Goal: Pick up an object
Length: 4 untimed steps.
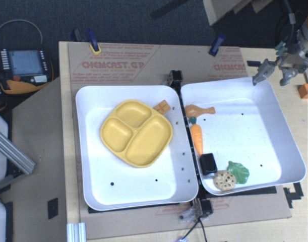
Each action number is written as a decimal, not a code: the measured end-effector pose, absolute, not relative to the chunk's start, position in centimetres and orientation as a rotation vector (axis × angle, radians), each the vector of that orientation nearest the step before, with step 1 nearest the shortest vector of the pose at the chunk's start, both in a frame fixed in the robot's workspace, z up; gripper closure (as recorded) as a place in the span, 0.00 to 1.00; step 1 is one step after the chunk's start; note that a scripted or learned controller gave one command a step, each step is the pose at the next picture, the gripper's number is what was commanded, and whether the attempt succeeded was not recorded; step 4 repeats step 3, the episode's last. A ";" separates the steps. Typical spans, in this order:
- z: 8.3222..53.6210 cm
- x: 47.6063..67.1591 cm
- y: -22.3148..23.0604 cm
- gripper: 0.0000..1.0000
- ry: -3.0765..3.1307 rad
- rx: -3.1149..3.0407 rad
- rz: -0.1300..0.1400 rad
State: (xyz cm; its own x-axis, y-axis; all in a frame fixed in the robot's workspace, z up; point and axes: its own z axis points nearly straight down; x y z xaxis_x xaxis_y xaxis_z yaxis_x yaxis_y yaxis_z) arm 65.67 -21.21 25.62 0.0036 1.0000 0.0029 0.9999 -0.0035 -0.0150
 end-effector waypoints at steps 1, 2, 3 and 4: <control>26.6 65.9 -21.1 0.00 -2.221 -2.221 0.001; 20.7 66.2 -20.8 0.00 -2.222 -2.220 0.001; 16.3 66.6 -21.0 0.00 -2.221 -2.217 0.004; 16.3 66.6 -21.0 0.00 -2.221 -2.217 0.004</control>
